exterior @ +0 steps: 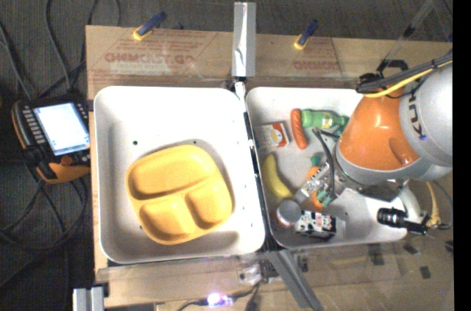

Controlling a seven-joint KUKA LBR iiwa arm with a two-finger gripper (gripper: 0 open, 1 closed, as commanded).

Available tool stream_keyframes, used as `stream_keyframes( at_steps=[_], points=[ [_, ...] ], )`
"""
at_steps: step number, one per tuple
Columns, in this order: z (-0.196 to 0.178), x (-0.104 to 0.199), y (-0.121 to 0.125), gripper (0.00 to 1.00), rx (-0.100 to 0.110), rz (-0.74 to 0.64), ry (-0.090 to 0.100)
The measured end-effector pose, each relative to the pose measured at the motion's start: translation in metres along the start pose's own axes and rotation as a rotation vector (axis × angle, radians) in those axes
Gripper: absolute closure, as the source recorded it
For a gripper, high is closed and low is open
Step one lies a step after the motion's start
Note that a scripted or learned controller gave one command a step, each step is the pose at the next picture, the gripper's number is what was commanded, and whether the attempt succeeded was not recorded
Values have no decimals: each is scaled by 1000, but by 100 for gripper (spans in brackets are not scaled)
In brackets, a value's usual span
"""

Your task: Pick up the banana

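**Banana not yet lifted**

Lying in the right bin (368,225), close to its left wall, the banana (277,178) rests flat on the floor with nothing gripping it, so the pick looks undone: the grasp and the lift are both left. The gripper (318,188) hangs low over the clutter just right of the banana, near it but apart from it as far as the view shows. Whether the hand is spread or pressed together I cannot tell; the parts there are too small and tangled to read.

Counted: two white bins side by side. One yellow tray (180,191) with three compartments sits in the left bin (110,155). In the right bin there is one banana, one green bottle (324,119), one orange-red carrot-like piece (298,127), one small white-and-red packet (274,134), one grey round object (288,212) and one small dark-patterned box (316,223). One arm (383,133) reaches in.
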State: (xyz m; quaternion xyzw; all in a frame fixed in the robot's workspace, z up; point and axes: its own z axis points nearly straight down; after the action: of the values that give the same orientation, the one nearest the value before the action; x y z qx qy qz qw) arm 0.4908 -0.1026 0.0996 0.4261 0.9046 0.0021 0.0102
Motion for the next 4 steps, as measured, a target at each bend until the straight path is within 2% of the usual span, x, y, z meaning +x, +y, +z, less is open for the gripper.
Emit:
stream_keyframes(
  at_steps=[1, 2, 3, 4],
  points=[
    [-68, -57, 37, 100, 12, -84, 18],
    [-68, -57, 37, 0, 12, -84, 19],
    [-161, -10, 70, 0, 14, -26, 17],
    [-50, -45, 57, 0, 16, -38, 18]
  ],
)
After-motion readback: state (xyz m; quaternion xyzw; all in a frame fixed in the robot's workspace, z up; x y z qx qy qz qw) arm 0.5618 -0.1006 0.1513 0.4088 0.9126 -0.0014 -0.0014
